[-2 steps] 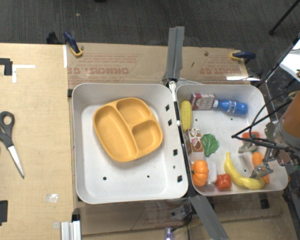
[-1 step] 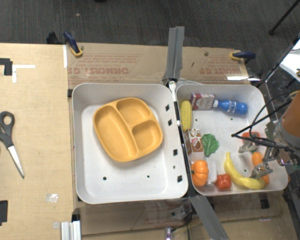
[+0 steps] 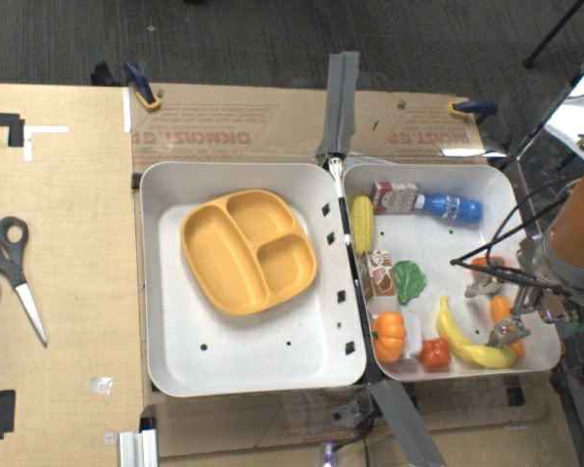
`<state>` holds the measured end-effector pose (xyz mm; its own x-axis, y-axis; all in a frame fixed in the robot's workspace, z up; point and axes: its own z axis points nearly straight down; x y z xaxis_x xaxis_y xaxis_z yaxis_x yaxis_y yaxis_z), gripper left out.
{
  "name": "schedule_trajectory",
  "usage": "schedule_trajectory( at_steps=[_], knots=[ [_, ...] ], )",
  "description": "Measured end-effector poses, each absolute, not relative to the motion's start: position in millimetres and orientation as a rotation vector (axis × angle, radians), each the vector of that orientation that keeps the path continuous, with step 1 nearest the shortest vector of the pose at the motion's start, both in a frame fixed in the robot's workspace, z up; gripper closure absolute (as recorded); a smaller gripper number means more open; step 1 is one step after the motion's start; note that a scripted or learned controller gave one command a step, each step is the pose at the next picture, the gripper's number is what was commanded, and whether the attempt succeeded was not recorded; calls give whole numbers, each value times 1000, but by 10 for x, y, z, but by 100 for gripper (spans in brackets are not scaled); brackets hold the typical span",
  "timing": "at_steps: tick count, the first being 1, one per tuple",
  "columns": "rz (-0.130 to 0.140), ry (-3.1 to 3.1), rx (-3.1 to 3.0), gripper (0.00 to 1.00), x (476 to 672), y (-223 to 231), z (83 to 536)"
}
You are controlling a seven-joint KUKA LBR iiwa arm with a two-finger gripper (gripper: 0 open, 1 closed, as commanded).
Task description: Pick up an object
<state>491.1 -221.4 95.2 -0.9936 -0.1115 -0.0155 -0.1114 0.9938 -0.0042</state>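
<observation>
My gripper (image 3: 496,309) reaches into the right bin (image 3: 438,168) from the right, low over its right-hand side. Its fingers (image 3: 483,284) stand open, one toward the back and one toward the front. A small orange fruit (image 3: 501,307) lies between them on the bin floor, not clamped. A yellow banana (image 3: 472,343) lies just in front of it, with its tip under the front finger. Further left lie a red tomato (image 3: 435,354), an orange pumpkin (image 3: 389,334), a green leafy piece (image 3: 409,280), a brown packet (image 3: 380,275), a corn cob (image 3: 362,222) and a blue-capped bottle (image 3: 428,202).
The left bin (image 3: 175,358) holds a yellow divided plate (image 3: 248,251). Scissors (image 3: 15,270) lie on the wooden bench at far left. Black cables (image 3: 526,222) run across the right bin's right edge toward the arm. A grey bar (image 3: 341,105) stands behind the bins.
</observation>
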Motion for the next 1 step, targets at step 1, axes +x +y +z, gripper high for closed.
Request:
schedule_trajectory(
  at_steps=[1],
  knots=[
    [-7,3120,-61,0,4873,-2219,961]
  ],
)
